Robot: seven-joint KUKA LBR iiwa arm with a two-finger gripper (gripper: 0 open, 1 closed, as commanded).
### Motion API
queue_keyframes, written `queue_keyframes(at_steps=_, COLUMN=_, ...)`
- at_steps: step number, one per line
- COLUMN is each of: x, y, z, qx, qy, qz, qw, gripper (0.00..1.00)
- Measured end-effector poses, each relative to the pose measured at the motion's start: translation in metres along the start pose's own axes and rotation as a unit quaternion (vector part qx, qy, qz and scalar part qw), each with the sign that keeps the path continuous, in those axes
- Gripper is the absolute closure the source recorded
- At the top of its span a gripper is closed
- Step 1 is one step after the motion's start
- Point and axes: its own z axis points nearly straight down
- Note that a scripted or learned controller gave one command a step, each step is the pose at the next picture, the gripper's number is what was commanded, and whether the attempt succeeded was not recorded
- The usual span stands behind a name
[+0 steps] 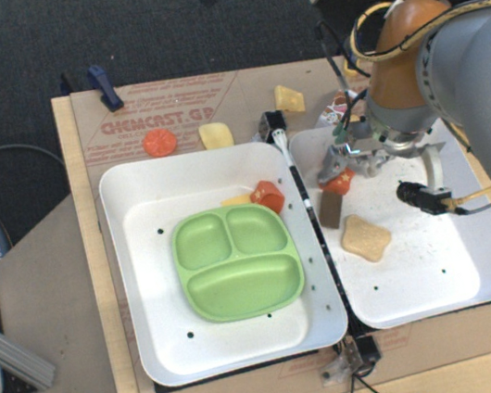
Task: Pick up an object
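Past the left bin (140,238), at its 12 o'clock side, an orange disc (159,142) and a pale yellow piece (215,136) are lying on the cardboard (163,102). Inside that bin a green divided plate (236,261) is sitting near the centre. At the plate's 1 o'clock a yellow sliver (237,200) is peeking out with its lower edge hidden by the plate's rim, and an orange-red piece (267,196) is lying just beside it.

In the right bin (428,271) a brown block (330,211) is lying close to the 9 o'clock wall, with a tan bread-like slice (366,238) near it at its 4 o'clock. A small red thing (338,184) is sitting at the block's 12 o'clock, directly under the gripper (342,167). The gripper is covering its top, so it is unclear whether they are touching.

The gripper is too cluttered to tell whether it is open or closed. The arm (478,74) is reaching in from 3 o'clock, with its grey body cut off by the frame. Its orange band (408,26) is showing at the bin's 12 o'clock, and the wrist is pointing down toward the bin's 10 o'clock corner.
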Motion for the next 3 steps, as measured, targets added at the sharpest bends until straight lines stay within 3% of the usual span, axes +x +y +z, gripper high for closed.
queue_keyframes(at_steps=1, x=0.000, y=0.001, z=-0.011, qx=-0.001, qy=0.000, qz=0.000, qw=1.0000, gripper=1.00)
queue_keyframes(at_steps=2, x=0.037, y=-0.066, z=-0.105, qx=-0.001, qy=0.001, qz=-0.001, qw=1.0000, gripper=1.00)
queue_keyframes(at_steps=3, x=0.085, y=-0.110, z=-0.132, qx=0.000, qy=0.002, qz=-0.002, qw=1.0000, gripper=1.00)
